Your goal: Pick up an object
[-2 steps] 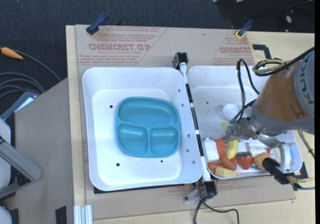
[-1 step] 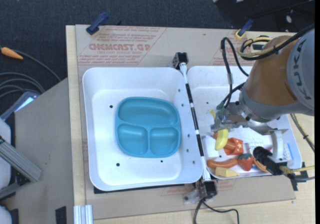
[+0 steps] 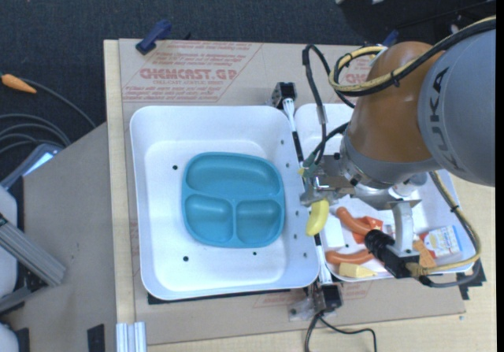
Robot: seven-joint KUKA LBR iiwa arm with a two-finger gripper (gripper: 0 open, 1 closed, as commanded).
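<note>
Gripper over right bin, grip state unclear, one banana, one blue tray in left bin.

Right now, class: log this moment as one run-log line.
arm: over right bin | gripper: above banana | left bin: blue plate | pick: unconfirmed

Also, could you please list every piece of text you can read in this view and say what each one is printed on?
"CHEMCAST GP": red print on the brown protective sheet behind the left bin.
"KU": letters on the grey arm; the rest is cut off.
Small print under CHEMCAST: too blurred.
Small packet in the right bin: print too small.
</note>
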